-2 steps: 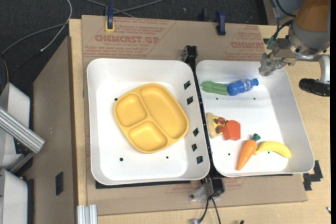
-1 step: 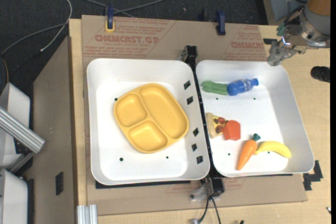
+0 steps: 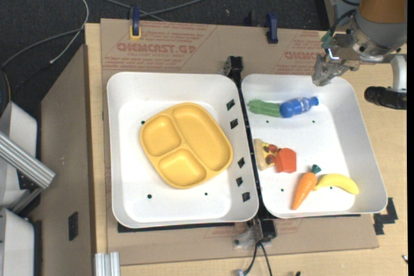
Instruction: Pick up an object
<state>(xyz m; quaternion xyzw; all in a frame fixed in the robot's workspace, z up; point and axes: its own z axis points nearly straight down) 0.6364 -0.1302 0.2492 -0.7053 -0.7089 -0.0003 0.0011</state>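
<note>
The claw (image 3: 325,72) hung at the right bin's (image 3: 362,139) far edge, its grip unreadable. The nearest object, a blue bottle (image 3: 297,106), lay down-left, lengthwise across the bin.

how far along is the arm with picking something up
Nothing looks picked yet. The hand hovers over the right bin's far edge. The bottle, green toy, pizza slice, red block, carrot and banana lie in that bin. Left: descend, grasp, lift.

Left bin (image 3: 123,139): divided tray (image 3: 185,144) held. Right bin (image 3: 362,139): bottle (image 3: 297,106) at rear, carrot (image 3: 304,187) and banana (image 3: 337,183) at front.
</note>
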